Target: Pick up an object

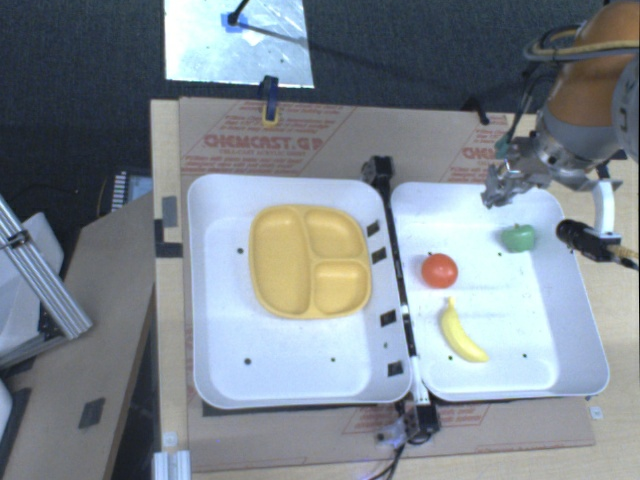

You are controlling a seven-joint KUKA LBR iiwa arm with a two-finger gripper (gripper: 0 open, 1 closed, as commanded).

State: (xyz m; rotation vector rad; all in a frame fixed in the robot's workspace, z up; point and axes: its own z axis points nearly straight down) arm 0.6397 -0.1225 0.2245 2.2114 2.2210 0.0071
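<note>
Gripper (497,190): above the back edge of the right bin (575,353), just behind and left of the apple; nothing between the fingers.
Fingers: pointing down, too small and blurred to tell whether spread or closed.
Apple (518,237): green, in the right bin, nearest thing to the gripper, right of the tomato and well apart from it.
Tomato (439,270): red, round, near the middle of the right bin, left of the apple.
Banana (462,334): yellow, lying flat in front of the tomato, curved, one end toward the tomato.
Plate (308,261): yellow, three compartments, in the left bin (225,368), far left of the apple; wide and flat, a poor fit for two fingers.
Likely target: the apple, judged by closeness alone.
Handling: probably a light, hollow plastic toy, stiff with a smooth skin; apt to roll or squirt sideways under an off-centre pinch.
Hold: straight down across the widest part of the apple, pressing through its middle, clear of the stem dimple.
Fallback: banana across its middle, narrow and unlikely to roll.
</note>
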